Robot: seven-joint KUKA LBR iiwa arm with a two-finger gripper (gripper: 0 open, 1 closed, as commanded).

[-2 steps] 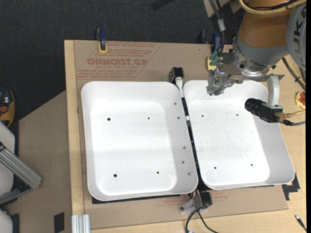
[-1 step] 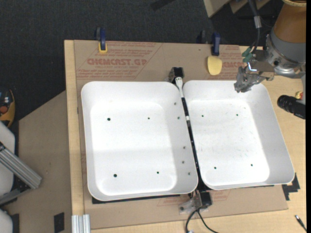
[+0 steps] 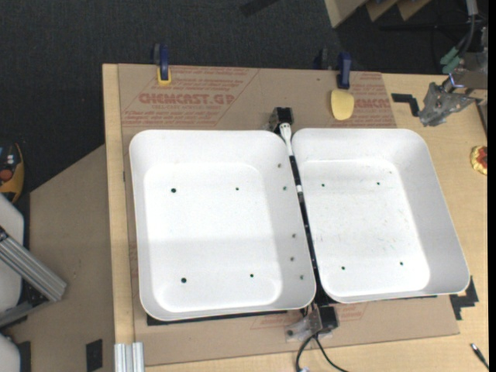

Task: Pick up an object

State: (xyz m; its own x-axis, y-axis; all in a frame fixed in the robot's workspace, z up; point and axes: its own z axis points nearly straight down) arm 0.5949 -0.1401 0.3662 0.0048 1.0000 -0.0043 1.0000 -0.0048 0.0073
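A small pale yellow object lies on the brown board just behind the right bin, below a blue clamp. My gripper hangs at the far right, beyond the right bin's back corner, about a hand's width to the right of the yellow object and apart from it. It is small and grey here. At the right edge of the bench sits a small red and yellow thing, partly cut off.
The left bin and the right bin stand side by side on the board, with a black strip between them. A second blue clamp grips the board's back edge. Cables run off the front.
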